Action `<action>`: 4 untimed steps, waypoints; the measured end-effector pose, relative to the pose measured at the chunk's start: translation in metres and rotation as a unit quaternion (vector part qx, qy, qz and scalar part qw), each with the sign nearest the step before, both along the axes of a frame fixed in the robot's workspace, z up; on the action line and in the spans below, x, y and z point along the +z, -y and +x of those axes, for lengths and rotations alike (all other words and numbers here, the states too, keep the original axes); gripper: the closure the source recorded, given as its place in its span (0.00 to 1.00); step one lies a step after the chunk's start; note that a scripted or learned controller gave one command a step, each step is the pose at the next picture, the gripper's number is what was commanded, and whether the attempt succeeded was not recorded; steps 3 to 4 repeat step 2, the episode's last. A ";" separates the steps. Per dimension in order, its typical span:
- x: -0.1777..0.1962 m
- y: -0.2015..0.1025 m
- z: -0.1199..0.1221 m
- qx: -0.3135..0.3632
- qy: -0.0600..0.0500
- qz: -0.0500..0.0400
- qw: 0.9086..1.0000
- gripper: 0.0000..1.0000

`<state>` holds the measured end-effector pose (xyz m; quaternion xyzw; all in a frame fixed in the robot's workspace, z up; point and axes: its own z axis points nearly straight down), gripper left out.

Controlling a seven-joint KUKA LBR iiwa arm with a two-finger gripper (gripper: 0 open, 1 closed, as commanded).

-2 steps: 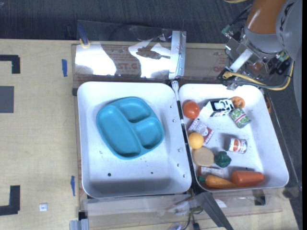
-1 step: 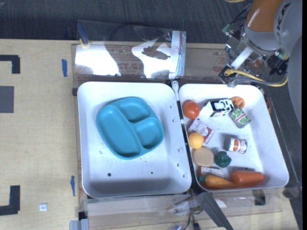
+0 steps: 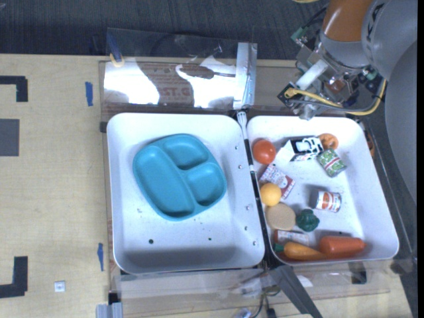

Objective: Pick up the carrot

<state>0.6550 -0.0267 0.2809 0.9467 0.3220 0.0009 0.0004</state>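
The carrot [image 3: 303, 251], orange and slim with a small green end, lies along the near wall of the right bin [image 3: 381, 197]. It touches a thicker red-orange piece [image 3: 342, 245] on its right. My gripper [image 3: 303, 103] hangs above the far rim of the right bin, well away from the carrot and holding nothing that I can see. Cables and the wrist hide how the gripper stands.
The right bin also holds a tomato [image 3: 264, 151], an orange [image 3: 327, 140], a black-and-white carton [image 3: 305, 148], two small cans [image 3: 327, 201], a lemon [image 3: 269, 194], a tan round piece [image 3: 280, 216] and a green piece [image 3: 307, 220]. A blue divided plate [image 3: 179, 174] lies in the left bin [image 3: 126, 230].
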 end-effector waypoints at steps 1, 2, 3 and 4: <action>0.059 0.041 0.000 -0.106 0.000 0.000 0.994 1.00; -0.008 0.018 -0.003 -0.155 -0.005 0.000 0.988 1.00; -0.008 0.018 -0.003 -0.155 -0.005 0.000 0.988 1.00; -0.008 0.018 -0.003 -0.155 -0.005 0.000 0.988 1.00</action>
